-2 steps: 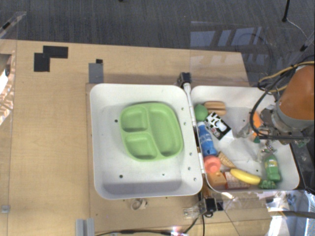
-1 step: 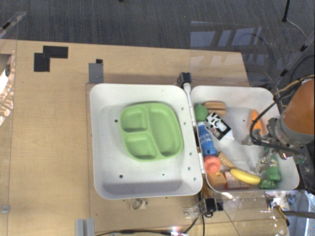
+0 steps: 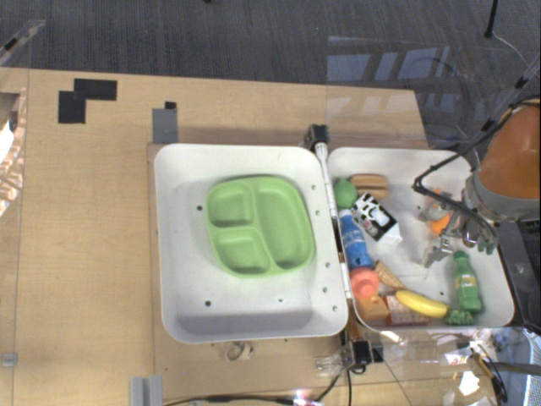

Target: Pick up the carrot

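The carrot [image 3: 438,223] shows as a small orange piece in the right bin [image 3: 406,161], close to its right side and partly hidden behind the wrist. My gripper [image 3: 439,251] hangs low over the bin floor just below and to the right of the carrot, reaching in from the right. Whether it touches the carrot is unclear from this angle. The arm's orange band [image 3: 516,155] sits above it at the right edge.
The right bin also holds a green bottle [image 3: 464,284], a banana [image 3: 420,303], a blue bottle [image 3: 355,242], a black-and-white box [image 3: 373,215], a brown bun [image 3: 369,182] and a green ball [image 3: 344,193]. A green divided plate [image 3: 258,225] lies in the left bin [image 3: 182,252].
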Tool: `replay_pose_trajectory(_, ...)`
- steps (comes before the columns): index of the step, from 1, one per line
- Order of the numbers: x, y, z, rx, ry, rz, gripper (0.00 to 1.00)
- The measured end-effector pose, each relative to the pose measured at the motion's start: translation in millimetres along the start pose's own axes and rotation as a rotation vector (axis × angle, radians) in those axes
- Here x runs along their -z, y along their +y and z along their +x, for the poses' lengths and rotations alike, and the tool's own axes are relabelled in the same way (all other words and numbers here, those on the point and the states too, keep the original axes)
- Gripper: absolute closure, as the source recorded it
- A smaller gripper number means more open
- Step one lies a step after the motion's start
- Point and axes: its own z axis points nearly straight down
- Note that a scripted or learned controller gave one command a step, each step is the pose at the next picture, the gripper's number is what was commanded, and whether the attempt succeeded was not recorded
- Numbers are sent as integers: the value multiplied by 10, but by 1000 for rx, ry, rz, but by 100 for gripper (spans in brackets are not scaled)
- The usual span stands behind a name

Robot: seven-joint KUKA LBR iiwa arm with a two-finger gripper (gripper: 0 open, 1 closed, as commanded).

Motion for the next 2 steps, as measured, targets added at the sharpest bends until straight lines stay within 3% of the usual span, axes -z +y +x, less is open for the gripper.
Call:
replay_pose_trajectory(1,5,148,-434,-432,3,3,0)
replay_pose_trajectory(2,148,162,-474,-424,-10,1,100)
